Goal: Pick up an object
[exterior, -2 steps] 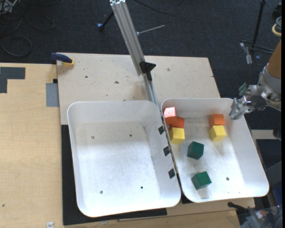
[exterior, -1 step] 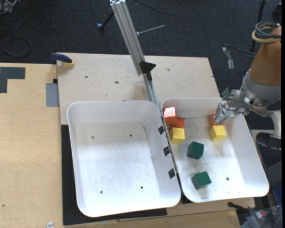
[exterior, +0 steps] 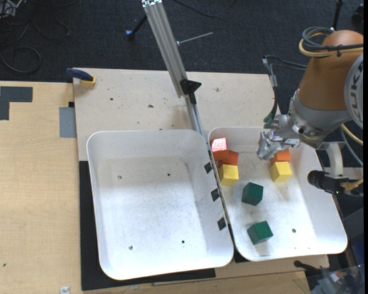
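1. Camera view, fixed above and slanted down: small yellow wooden-looking cube with a small orange cube touching its far side, both near the far right of the right-hand shallow white plastic bin; judged the likeliest target, since closest to the tool.
2. Metal two-finger gripper just left of that pair, low over the bin floor; fingers too small and blurred to tell whether spread or pressed together; nothing visibly pinched.
3. Above it, grey arm with a broad orange band, entering from the right.
4. Judged progress: approach made, no grasp shown, lift not yet done.
5. Elsewhere in the same bin: pale pink-and-white cube, orange block and yellow block in a row along the left wall; two dark green cubes, one mid-bin, one nearer the front.
6. Left-hand shallow white plastic bin, speckled with dark flecks, touching the right one.
7. Beneath: pale speckled board on a light wooden bench; slanted aluminium rail rising behind the bins.
8. Beyond: dark carpet with loose cables.
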